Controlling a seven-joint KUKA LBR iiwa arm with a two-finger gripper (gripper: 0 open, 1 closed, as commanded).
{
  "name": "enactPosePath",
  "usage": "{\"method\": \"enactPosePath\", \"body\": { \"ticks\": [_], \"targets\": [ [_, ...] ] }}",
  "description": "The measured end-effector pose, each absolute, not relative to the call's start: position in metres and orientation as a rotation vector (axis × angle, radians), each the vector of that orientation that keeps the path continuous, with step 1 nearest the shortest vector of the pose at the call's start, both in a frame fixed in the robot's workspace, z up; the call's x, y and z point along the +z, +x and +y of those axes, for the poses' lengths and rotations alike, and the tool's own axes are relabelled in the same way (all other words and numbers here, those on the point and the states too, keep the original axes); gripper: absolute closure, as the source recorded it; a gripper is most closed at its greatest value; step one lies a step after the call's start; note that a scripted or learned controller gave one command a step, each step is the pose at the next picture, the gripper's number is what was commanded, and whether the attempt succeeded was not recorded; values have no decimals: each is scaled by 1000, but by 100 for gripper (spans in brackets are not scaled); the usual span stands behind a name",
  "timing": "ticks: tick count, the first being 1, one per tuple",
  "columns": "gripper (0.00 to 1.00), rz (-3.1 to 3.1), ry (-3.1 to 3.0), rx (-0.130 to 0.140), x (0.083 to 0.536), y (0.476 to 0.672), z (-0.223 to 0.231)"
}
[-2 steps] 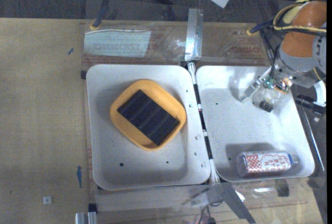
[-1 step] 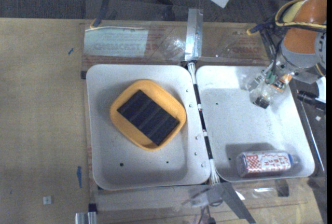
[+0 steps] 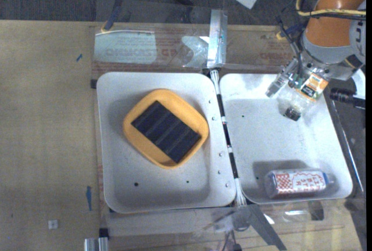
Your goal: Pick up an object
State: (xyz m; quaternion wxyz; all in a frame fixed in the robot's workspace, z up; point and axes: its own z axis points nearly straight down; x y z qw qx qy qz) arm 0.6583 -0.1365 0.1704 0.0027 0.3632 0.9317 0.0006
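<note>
We've got the tool point(image 3: 289, 86) up at the right white bin's point(image 3: 343, 151) far edge, can't tell its state, while the red-and-white patterned can point(image 3: 297, 182) lies along the near edge, long axis crosswise.

The arm point(image 3: 340, 17) ends in a rounded orange dome over a pale grey casing, and a yellow cable point(image 3: 314, 3) loops around the dome's upper left side with a thinner dark cable beside it. Below the casing sits a small block bearing an orange-and-white label point(image 3: 314, 83). From there the gripper point(image 3: 279, 86) narrows into slim silvery metal parts, with a dark rounded piece point(image 3: 291, 112) just beneath them.
</note>
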Motion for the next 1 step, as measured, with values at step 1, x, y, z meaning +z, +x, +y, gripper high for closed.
{"method": "enactPosePath", "body": {
  "ticks": [1],
  "targets": [
    [0, 2922, 1140, 2, 170, 658, -137]
  ]
}}
